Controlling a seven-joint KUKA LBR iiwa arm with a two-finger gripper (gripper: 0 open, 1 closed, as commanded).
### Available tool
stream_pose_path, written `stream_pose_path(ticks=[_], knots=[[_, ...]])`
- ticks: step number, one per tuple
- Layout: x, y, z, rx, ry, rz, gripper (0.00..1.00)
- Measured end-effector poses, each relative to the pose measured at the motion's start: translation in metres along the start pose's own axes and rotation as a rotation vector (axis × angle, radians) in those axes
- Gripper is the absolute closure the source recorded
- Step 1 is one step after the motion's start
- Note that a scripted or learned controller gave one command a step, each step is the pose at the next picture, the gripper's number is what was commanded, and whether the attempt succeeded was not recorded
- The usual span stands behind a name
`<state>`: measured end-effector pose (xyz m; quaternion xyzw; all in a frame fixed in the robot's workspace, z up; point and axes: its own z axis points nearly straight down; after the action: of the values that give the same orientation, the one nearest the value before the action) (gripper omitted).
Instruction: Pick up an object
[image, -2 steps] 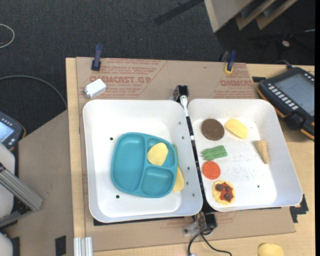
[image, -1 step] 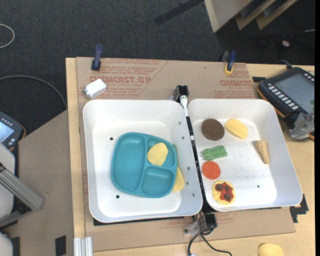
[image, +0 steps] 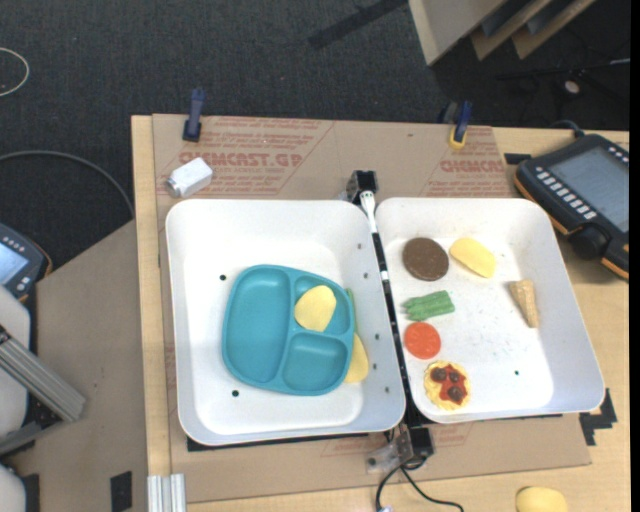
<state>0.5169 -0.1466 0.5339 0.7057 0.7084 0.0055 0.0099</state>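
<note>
Left bin (image: 190, 300): teal divided plate (image: 262, 330), yellow piece (image: 316, 308) in one compartment, second yellow piece (image: 357, 362) tucked at the plate's right edge. Right bin (image: 560, 300): brown disc (image: 426, 258), yellow wedge (image: 473, 257), green piece (image: 428, 305), red disc (image: 422, 341), small pizza (image: 447, 384), tan cone (image: 525, 301). All resting, none lifted. Jaws: state impossible to tell. Pick not yet begun; everything left to do.

Divided teal tray (image: 262, 330): smooth plastic, slight sheen. Bins (image: 200, 300) around it: matt white plastic. Bench board (image: 300, 150) beyond tray: cardboard, printed, dull.
</note>
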Motion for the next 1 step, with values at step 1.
stream_pose_path(ticks=[1], knots=[[0.0532, -0.0436, 0.1557, 0.04, 0.011, 0.0, 1.0]])
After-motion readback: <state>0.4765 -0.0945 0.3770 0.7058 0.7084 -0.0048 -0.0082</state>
